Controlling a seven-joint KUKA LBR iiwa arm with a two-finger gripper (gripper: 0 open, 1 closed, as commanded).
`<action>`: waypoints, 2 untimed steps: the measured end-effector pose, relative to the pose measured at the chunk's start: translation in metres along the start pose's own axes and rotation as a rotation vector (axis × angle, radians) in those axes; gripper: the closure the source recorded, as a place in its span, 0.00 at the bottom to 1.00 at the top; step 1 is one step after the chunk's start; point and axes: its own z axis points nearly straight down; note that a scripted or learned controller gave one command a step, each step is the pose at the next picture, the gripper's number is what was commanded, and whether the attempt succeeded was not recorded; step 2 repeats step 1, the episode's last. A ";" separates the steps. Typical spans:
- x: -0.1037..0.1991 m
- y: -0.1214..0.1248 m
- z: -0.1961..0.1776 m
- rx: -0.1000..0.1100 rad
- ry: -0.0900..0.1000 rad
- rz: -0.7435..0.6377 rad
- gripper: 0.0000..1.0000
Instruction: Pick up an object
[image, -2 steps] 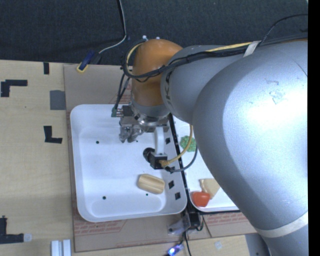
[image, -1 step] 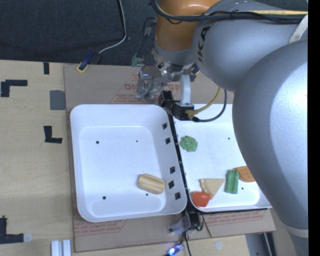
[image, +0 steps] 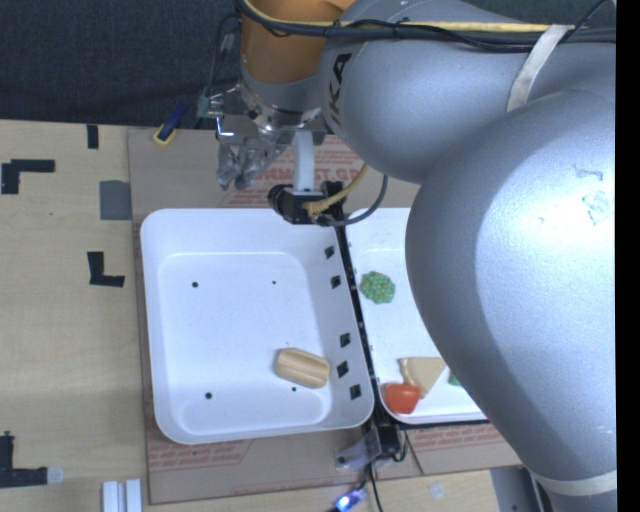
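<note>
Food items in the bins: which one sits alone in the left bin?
The tan bread roll, lying near the left bin's front right corner. The green broccoli, red tomato and cheese wedge are all in the right bin.

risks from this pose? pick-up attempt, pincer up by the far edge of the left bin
1. The pincer sits beyond the left bin's far rim, well away from the bread roll; a straight descent would probably hit cardboard.
2. The arm hides much of the right bin; objects under it can't be checked.
3. The broccoli, cheese wedge and tomato lie near the divider, so wall contact seems likely.
</note>
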 end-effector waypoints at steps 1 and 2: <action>0.030 0.000 0.015 0.004 -0.003 0.003 1.00; 0.030 0.000 0.015 0.004 -0.003 0.003 1.00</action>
